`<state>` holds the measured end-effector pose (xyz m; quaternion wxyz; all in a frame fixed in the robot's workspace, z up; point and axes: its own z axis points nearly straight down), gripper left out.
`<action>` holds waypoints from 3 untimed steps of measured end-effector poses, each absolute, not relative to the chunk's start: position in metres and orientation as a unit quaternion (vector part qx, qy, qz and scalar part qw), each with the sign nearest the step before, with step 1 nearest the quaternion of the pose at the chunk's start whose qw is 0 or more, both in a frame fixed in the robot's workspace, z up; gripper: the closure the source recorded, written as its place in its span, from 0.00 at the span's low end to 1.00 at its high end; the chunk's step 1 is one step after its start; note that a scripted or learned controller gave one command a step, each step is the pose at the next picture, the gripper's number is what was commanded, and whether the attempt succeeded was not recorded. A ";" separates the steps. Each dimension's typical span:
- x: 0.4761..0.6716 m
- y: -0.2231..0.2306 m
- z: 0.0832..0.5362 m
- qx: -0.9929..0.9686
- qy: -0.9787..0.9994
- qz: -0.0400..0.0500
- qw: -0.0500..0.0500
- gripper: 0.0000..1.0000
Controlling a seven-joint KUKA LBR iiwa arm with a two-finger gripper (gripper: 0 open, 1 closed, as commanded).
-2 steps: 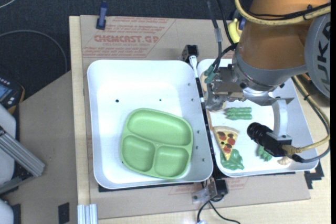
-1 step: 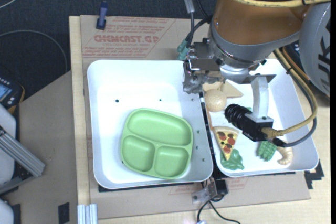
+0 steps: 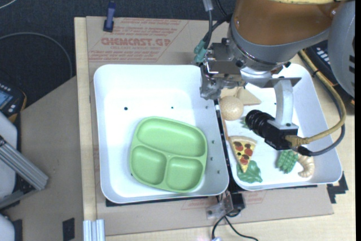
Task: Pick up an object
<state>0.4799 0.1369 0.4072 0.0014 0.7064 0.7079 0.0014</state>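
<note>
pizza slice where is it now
In the camera view, the pizza slice lies in the right bin, close to its left wall, between the cream ball behind it and a green leafy toy in front.

Arm (image 3: 293,3) from right (pincer (image 3: 216,83) downward)

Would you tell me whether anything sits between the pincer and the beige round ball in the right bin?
Nothing visible does. The pincer hangs right beside the beige round ball; the toy pizza slice lies beyond the ball.
</note>
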 end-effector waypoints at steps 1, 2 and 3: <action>0.478 0.091 0.322 0.709 0.705 -0.005 -0.003 1.00; 0.526 0.047 0.216 0.709 0.705 -0.005 -0.002 1.00; 0.480 0.002 0.318 0.709 0.705 0.003 0.003 1.00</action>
